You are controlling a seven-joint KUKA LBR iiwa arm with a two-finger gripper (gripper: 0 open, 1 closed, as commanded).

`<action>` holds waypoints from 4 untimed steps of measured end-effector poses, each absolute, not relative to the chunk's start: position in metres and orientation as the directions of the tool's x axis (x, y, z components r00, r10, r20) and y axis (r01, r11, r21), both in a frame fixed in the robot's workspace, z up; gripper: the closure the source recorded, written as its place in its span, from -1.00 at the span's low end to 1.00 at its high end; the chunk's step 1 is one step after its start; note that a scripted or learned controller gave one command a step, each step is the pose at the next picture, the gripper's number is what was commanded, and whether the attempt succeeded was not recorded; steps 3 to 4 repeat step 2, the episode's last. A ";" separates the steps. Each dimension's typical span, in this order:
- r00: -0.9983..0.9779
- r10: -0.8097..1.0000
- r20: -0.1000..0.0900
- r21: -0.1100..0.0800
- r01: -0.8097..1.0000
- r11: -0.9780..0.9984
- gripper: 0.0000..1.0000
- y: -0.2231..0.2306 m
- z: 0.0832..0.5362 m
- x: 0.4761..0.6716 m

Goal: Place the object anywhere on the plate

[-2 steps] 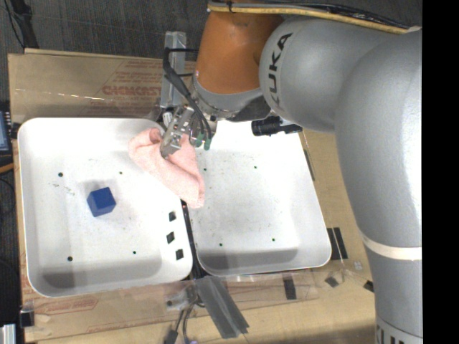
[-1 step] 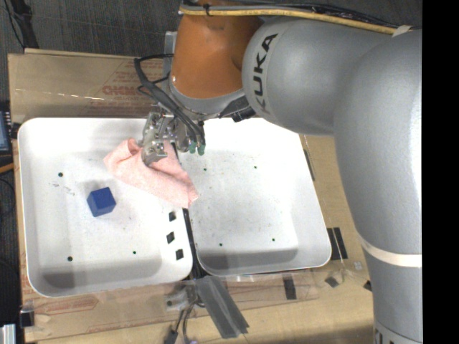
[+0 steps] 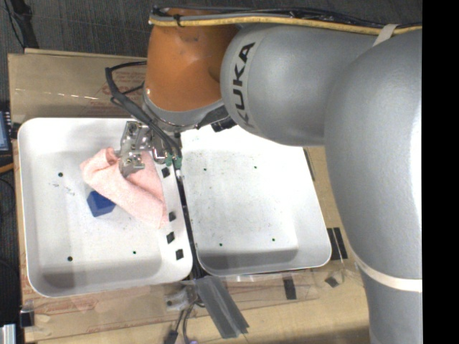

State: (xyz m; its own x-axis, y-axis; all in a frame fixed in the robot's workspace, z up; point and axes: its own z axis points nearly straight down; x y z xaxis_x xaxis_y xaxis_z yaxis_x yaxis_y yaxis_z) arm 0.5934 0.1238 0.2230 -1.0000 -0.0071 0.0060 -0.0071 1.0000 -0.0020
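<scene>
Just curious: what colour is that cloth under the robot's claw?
Pale pink cloth, seen in the camera view.

Soft pink cloth [image 3: 129, 183], matt and rumpled, with a fuzzy towel-like nap. Small blue block [image 3: 101, 203], smooth, looking like plastic or foam; cannot tell which. Two white bins, left [image 3: 43, 264] and right [image 3: 251, 192], hard plastic with a faint sheen, speckled with dark scuffs and small dots. Bare metal tool [image 3: 133, 156], silvery and dull-bright, with screws and brackets. Grey arm casing [image 3: 315, 84], smooth painted shell with a satin gloss; orange band [image 3: 179, 56] glossier, catching light. Worktop [image 3: 64, 77] of pale brown board, matt, cardboard- or plywood-like, scratched. Dark floor [image 3: 86, 6] above, rough and carpet-like.
</scene>
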 end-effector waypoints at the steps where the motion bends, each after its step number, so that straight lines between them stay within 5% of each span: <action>1: -1.000 -0.008 0.007 -0.003 -0.008 1.000 1.00 0.168 0.228 0.578; 2: -1.000 -0.008 0.006 -0.003 -0.008 1.000 -1.00 0.168 0.228 0.578; 4: -1.000 -0.008 0.006 -0.003 -0.008 1.000 -1.00 0.168 0.228 0.578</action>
